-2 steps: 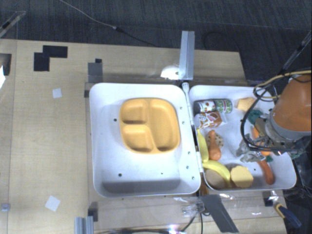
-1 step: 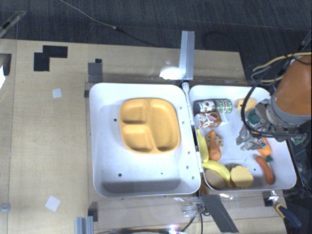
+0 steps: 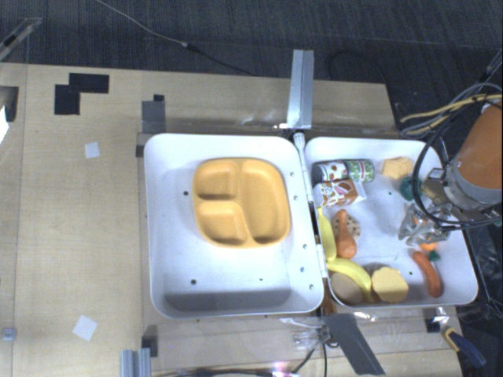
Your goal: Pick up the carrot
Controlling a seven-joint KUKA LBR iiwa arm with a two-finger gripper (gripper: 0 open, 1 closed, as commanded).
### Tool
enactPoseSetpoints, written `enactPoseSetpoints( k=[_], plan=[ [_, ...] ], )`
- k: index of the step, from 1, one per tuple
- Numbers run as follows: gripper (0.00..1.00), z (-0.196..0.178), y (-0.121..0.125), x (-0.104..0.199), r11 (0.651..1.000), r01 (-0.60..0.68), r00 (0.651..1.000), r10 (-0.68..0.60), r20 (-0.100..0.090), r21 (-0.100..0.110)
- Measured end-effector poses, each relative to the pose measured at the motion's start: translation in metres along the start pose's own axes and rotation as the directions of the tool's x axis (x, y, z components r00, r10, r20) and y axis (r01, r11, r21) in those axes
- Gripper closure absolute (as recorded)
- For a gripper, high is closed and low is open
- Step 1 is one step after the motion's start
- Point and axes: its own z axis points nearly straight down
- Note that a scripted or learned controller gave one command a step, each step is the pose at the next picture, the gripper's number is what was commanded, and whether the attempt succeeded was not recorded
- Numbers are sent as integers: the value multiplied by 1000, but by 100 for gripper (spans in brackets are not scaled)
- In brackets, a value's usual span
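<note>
Orange carrot [image 3: 428, 272] partly under claw [image 3: 418, 230]

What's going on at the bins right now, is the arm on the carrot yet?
The KUKA arm is reaching in over the right bin, with its gripper low near that bin's right side. The carrot lies apart from it, toward the bin's left side beside the banana, so it is not yet picked. A sausage-like piece lies just below the gripper. The left bin holds a yellow divided plate.
</note>
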Motion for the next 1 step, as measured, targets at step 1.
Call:
enactPoseSetpoints(
  k=[1],
  plan=[
    [100,30,25,20,959,284,959,-284,2,8]
  ],
)
